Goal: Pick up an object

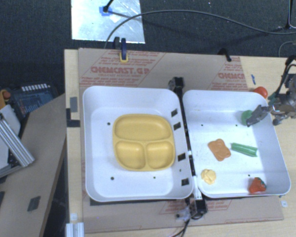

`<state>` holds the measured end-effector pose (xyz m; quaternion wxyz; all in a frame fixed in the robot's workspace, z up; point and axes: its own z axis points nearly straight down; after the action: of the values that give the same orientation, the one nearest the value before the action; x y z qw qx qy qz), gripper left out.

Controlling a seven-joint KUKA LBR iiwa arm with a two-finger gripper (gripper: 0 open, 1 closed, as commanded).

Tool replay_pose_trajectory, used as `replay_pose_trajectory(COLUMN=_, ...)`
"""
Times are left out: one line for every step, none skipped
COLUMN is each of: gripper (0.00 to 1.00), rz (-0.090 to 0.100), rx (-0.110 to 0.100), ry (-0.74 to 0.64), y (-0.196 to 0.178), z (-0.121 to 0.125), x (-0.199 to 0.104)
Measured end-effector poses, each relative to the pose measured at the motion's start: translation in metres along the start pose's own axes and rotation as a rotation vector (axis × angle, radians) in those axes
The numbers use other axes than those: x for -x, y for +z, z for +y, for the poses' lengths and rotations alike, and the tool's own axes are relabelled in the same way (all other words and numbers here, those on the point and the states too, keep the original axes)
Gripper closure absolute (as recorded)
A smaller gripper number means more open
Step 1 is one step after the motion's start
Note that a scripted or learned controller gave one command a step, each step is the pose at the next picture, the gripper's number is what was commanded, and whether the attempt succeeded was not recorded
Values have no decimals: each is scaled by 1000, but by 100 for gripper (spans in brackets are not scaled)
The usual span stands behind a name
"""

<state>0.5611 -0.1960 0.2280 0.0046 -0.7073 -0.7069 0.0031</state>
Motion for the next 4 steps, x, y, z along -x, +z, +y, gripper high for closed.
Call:
replay_pose_trajectory(gripper=0, rz=-3, rx=12, ry=-4, y=-7, z=3, x=-1)
replay_pose_trajectory(gripper=0, rz=-1, rx=8, ry=-2, y=55, z=2, x=-3)
replay_pose_trajectory(gripper=0, rz=-1, rx=9, ry=-2, y=115, z=4, x=-10)
replay_pose_trajectory(gripper=0, rz=-2, rx=12, ry=-2, y=144, z=5, x=-10)
